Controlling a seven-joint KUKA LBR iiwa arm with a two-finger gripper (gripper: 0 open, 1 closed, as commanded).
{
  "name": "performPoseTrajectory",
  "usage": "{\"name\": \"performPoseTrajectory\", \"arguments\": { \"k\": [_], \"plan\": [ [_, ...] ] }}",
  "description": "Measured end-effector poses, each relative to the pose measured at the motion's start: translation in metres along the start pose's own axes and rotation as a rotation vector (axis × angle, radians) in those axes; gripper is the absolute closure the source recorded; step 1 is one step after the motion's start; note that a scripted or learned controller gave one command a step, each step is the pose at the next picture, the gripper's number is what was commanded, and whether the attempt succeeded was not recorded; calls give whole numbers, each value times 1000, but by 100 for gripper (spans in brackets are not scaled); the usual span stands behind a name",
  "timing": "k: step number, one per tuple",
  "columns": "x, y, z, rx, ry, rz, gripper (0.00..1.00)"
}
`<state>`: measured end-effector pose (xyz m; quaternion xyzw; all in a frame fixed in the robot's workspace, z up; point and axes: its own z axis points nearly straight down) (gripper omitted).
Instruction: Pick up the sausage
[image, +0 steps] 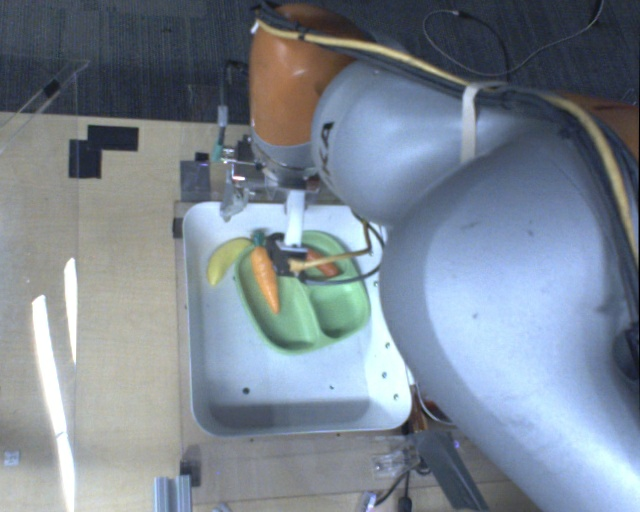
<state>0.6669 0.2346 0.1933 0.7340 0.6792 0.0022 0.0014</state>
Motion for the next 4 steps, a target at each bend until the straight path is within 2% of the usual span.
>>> {"name": "performPoseTrajectory", "arguments": {
  "k": [1,2,3,4],
  "plan": [
    [-29,8,90,-15,10,41,0],
    [-31,7,92,-7,24,-207,0],
    [-9,4,96,12,-1,-244,0],
    [-12,-5,101,-7,7,-249,0]
  ]
}}
